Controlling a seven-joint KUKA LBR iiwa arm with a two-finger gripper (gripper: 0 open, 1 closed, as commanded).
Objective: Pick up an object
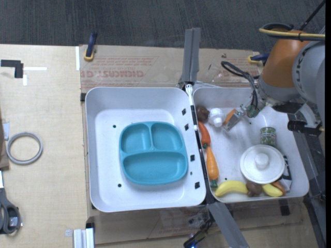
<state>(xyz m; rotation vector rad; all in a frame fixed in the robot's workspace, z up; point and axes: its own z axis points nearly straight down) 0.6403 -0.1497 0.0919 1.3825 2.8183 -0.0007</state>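
My gripper (232, 121) hangs low in the upper left part of the right bin (232, 161), reaching in from the orange-banded wrist (282, 61) at the upper right. Just left of it lie a small white object (216, 117) and a dark brown item (201, 112). Two orange carrots (209, 154) lie along the bin's left wall. A yellow banana (231, 188) rests at the front, with a second yellow piece (272, 190) and a brown lump (254, 189) beside it. A white round lidded dish (262, 163) sits at the right, and a small green-patterned jar (267, 135) stands behind it.
The left bin (101, 138) holds a blue three-compartment plate (153, 153). A grey divider bar (191, 56) runs up between the bins. On the bench to the left lie a grey tape ring (23, 148) and scissors (9, 216).
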